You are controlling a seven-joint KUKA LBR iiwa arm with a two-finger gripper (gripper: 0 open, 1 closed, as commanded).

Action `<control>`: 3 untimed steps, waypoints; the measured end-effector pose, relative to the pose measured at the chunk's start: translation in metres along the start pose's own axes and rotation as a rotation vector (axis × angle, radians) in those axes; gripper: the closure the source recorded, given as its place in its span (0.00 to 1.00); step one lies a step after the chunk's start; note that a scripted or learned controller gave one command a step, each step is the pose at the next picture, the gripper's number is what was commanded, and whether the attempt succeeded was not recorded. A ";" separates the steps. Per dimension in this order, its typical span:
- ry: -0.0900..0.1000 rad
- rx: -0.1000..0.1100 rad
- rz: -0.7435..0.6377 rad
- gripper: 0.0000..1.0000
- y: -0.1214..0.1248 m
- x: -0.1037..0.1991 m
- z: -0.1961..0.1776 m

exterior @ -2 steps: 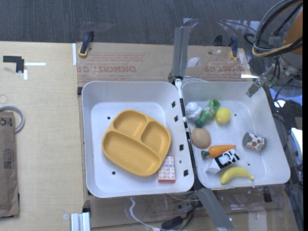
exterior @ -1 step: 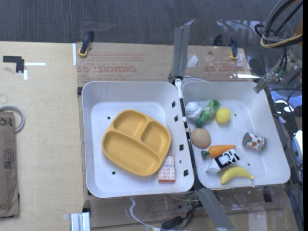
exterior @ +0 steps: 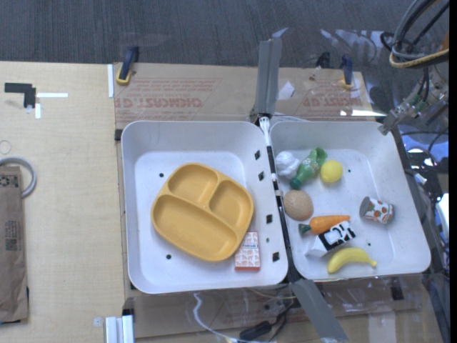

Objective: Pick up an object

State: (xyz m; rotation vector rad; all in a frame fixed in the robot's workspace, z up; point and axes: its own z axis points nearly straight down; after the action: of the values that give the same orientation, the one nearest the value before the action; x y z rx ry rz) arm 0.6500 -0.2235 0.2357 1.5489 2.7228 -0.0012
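Looking down on the bench, no picking has been done yet, as far as I can judge. Every thing lies flat in a bin and nothing is lifted. The whole job is still left: choose a thing, go down to it, close on it and lift.

I cannot tell if the fingers are apart or together, so I give places by the side the arm comes in from.

The right bin (exterior: 408,191) is on the arm's side. In it lie a banana (exterior: 350,259), a carrot (exterior: 328,223), a black and white box (exterior: 333,237), a brown ball (exterior: 298,205), a yellow ball (exterior: 330,171), a green thing (exterior: 309,164), a white lump (exterior: 287,164) and a small tipped cup (exterior: 376,211).

The left bin (exterior: 130,191) is farther from the arm. It has a yellow plate (exterior: 203,211) and a little red box (exterior: 248,252) just beside the plate.

The banana looks like an easy pick to me. It lies at the near edge of its bin, just beside the black and white box. Its long way runs across the bin, one end toward the arm's side and one end toward the middle wall.

The carrot also lies across, a bit tilted. Its tip points toward the arm's side and its green end points at the brown ball.
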 end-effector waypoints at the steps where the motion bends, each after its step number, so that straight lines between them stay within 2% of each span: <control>1: -0.003 -0.002 0.000 1.00 0.000 -0.001 -0.009; 2: 0.006 0.004 0.078 1.00 -0.012 0.048 -0.011; 3: 0.005 0.005 0.371 1.00 0.016 0.019 -0.017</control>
State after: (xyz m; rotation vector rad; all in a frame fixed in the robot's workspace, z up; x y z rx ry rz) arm 0.6544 -0.1988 0.2522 2.0288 2.3954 -0.0025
